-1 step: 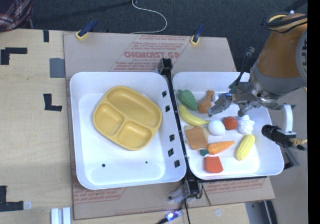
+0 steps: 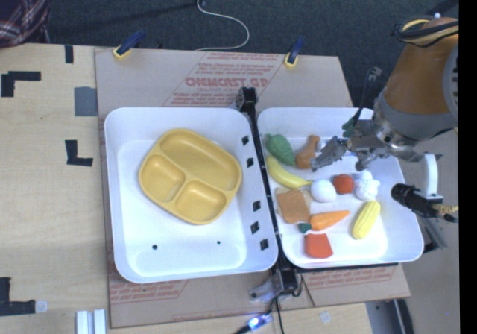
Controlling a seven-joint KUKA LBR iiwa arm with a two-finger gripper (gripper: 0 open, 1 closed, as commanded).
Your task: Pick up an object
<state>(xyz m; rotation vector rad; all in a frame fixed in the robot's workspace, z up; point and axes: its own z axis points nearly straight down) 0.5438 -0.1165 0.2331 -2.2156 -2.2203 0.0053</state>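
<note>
The right bin (image 2: 402, 247) holds several toy foods: a green vegetable (image 2: 281, 148), a banana (image 2: 285, 174), a brown chicken piece (image 2: 306, 152), a white egg (image 2: 323, 191), a tan toast slice (image 2: 293, 205), a carrot (image 2: 329, 219), a red block (image 2: 319, 245), a corn cob (image 2: 365, 219), a small red tomato (image 2: 343, 184) and a white lumpy piece (image 2: 366, 187). My gripper (image 2: 328, 156) hangs over the bin's upper middle, just right of the chicken piece. Its fingers look spread apart, and I see nothing between them.
In the left bin (image 2: 123, 176) lies a yellow divided plate (image 2: 190, 175). A black divider (image 2: 256, 168) runs between the bins. Both rest on a cardboard sheet (image 2: 216, 79) held by clamps. A black fixture (image 2: 417, 200) sticks out right of the right bin.
</note>
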